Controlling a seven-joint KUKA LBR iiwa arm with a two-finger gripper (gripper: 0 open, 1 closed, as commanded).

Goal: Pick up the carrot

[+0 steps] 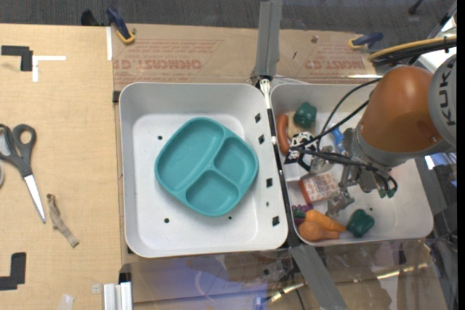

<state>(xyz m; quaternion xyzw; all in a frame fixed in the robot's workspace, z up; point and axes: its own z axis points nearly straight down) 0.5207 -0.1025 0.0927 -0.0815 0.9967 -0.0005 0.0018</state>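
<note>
The carrot (320, 224), orange and stubby, lies at the near edge of the right bin (411, 223). My gripper (338, 204) hangs just above and to the right of it, fingers pointing down toward the carrot's upper end. The fingers look slightly apart, with nothing between them. The arm's orange band (396, 111) sits above the bin's middle.
A teal divided plate (207, 166) rests in the left bin (138, 178). The right bin also holds a dark green piece (359, 223), a red-and-white packet (317, 188), a green item (305, 114) and an orange-red item (282, 133). Scissors (23, 160) lie on the bench at left.
</note>
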